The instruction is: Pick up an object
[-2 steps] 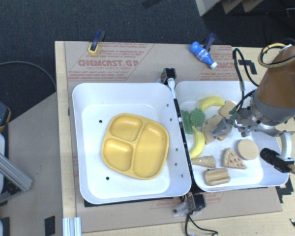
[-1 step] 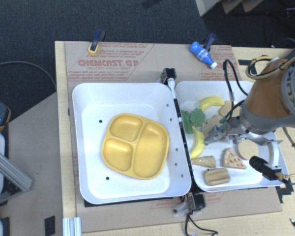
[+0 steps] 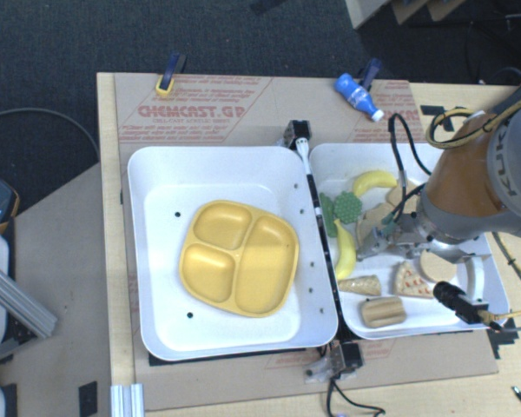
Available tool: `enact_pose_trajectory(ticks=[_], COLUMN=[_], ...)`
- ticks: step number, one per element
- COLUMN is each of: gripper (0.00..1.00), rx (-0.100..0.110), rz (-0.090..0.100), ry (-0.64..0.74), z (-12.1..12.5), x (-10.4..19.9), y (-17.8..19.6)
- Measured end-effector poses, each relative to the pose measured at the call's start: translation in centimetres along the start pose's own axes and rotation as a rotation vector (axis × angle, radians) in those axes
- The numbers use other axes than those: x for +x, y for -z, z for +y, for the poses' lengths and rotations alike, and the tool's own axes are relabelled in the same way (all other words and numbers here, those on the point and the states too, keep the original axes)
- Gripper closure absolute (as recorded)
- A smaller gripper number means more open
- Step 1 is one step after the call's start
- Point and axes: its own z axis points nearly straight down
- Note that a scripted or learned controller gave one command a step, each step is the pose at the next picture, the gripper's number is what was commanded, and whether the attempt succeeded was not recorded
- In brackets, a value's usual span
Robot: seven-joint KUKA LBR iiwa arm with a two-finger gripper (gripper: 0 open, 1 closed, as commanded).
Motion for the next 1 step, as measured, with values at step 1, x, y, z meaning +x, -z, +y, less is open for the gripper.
enact_pose_trajectory(ticks=[1], gripper=[1.0], rx=[-0.005], rz=[-0.001], ry=[-0.001], z=[0.09], x=[-0.06], y=[1.18])
